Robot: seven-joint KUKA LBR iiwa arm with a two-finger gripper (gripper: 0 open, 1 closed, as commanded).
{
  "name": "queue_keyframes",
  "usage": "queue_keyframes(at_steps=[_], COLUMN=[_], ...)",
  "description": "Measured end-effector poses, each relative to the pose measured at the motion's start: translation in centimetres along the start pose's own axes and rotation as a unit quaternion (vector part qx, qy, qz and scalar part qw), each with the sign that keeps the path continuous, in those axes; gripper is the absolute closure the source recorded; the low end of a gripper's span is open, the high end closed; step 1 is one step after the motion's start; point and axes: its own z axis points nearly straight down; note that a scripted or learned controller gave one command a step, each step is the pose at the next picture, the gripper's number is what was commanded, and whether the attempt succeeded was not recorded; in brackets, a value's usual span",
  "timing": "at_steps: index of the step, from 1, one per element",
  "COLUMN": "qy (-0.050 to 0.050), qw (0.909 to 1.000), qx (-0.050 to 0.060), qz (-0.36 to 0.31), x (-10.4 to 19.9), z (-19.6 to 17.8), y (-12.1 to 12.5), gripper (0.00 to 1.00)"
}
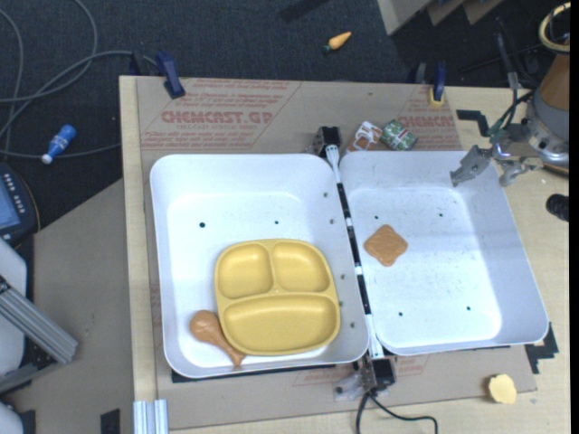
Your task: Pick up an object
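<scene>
A flat brown toast-like piece (386, 244) lies in the right bin (488, 287), near its left wall. In the left bin (181, 197) sits a yellow divided plate (275, 295), with a tan drumstick-shaped toy (213, 332) touching its lower left edge. My gripper (484, 172) hovers over the right bin's back right corner, well away from the brown piece. Its fingers (463, 170) are spread open with nothing between them.
Small crumpled packets (385, 136) lie on the bench behind the right bin. A yellow lump (502, 388) rests on the bench at the front right. Blue clamps (169, 72) hold the board's back edge. An orange bit (339, 40) and a blue bottle (59, 141) lie on the floor.
</scene>
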Motion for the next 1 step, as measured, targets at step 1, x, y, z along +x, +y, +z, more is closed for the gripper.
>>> queue_keyframes(at_steps=[1], qy=[0.004], qw=[1.0000], qx=[0.006], qz=[-0.003], x=[9.47], z=[9.64], y=[-3.44], gripper=[0.00])
